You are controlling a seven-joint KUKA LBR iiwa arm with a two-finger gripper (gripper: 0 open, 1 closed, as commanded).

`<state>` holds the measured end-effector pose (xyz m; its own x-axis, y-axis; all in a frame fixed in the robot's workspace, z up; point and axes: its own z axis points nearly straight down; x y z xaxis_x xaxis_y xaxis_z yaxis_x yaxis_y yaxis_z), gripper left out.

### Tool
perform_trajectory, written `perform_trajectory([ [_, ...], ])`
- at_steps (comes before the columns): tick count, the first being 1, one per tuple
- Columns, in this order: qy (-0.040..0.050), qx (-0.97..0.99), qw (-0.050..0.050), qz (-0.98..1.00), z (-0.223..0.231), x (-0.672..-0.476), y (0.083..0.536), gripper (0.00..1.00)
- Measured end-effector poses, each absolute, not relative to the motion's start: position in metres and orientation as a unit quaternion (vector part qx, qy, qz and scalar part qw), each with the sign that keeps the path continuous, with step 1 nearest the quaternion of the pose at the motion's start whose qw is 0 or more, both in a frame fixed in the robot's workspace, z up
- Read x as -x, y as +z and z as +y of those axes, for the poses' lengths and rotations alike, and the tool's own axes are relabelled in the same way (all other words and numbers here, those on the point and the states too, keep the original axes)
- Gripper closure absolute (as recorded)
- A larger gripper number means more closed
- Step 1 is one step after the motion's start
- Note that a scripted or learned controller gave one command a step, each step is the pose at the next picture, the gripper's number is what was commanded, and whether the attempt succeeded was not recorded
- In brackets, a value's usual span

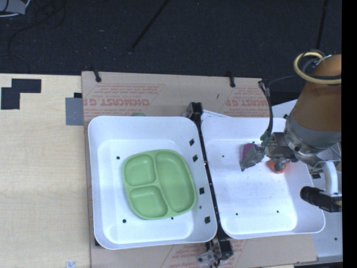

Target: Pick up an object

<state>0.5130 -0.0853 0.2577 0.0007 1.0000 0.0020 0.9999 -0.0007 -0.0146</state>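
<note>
In the right bin point(251, 216), a small magenta and grey object point(249, 154) lies near the far right part of the floor. Just right of it sits a small orange-red object point(276, 166), partly covered by the arm. My gripper point(271, 151) hangs low over these two things, reaching in from the right under the grey and orange wrist. Whether either object is between its fingers is hidden.
The left bin point(106, 149) holds a green divided plate point(159, 183) with three compartments. A black divider point(203, 172) with clips runs between the bins. The bins rest on a cardboard sheet point(167, 94).
</note>
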Motion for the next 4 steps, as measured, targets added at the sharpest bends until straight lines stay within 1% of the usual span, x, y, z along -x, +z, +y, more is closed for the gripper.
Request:
perform_trajectory([
  [1, 0.0011, 0.707, 0.002, -0.707, -0.086, -0.515, 0.263, 0.00],
  [2, 0.0029, 0.707, 0.004, -0.707, -0.079, -0.508, 0.202, 0.00],
  [3, 0.0024, 0.707, 0.004, -0.707, -0.084, -0.505, 0.157, 0.00],
  [4, 0.0024, 0.707, 0.004, -0.707, -0.085, -0.512, 0.107, 0.00],
])
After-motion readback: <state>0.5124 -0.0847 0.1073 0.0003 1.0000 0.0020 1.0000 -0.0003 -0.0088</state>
